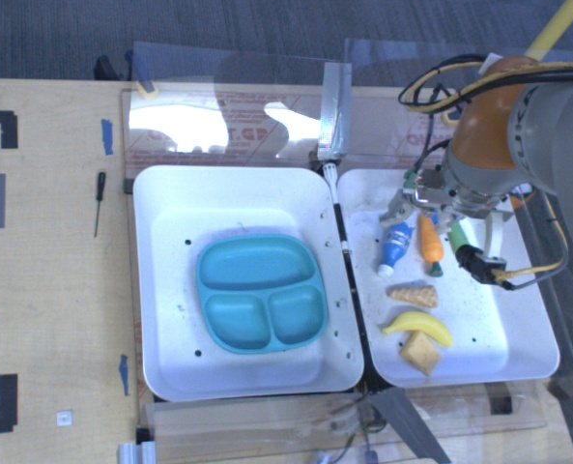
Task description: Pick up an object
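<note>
A pale wooden bench (pixel 44 288) fills the left, marked with black squares and blue tape strips. Beyond its far edge lies dark grey-blue carpeted floor (pixel 218 8). A clear panel (pixel 228 114) stands at the bench's back, catching bright glare from overhead light.

light: bright, even | glare: clear panel (pixel 223 124) behind bins | focus: slightly soft

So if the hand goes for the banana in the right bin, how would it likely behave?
The banana is curved and smooth, so it may pivot or slip between two fingers unless it is gripped across its middle. It looks like a toy, so probably light and stiff. It touches the tan block, which a push would likely nudge.
</note>
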Robot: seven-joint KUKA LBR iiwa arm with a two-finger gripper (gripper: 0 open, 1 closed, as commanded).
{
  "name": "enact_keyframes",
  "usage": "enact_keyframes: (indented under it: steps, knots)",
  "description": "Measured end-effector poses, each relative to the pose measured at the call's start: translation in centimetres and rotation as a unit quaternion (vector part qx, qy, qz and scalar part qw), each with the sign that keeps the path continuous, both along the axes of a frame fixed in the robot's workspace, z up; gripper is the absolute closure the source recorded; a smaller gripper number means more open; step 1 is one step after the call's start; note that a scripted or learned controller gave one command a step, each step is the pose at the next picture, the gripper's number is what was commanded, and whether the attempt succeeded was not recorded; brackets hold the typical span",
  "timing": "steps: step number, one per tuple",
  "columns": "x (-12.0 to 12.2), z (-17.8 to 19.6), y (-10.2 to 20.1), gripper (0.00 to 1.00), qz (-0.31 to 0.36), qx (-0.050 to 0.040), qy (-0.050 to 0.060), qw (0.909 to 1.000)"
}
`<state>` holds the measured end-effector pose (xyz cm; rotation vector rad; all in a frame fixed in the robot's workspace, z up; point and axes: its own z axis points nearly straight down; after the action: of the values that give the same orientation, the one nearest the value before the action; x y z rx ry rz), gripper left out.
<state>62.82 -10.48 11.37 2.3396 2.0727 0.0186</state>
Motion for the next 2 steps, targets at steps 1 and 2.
enact_keyframes:
  steps: [1,2]
  knots:
    - [-0.98,-1.72,-1.07,0.00,0.015,-0.0023,-0.004,0.9999]
    - [-1.42,-1.85,-0.70,1.00,0.016,0.0016,0.006,0.9998]
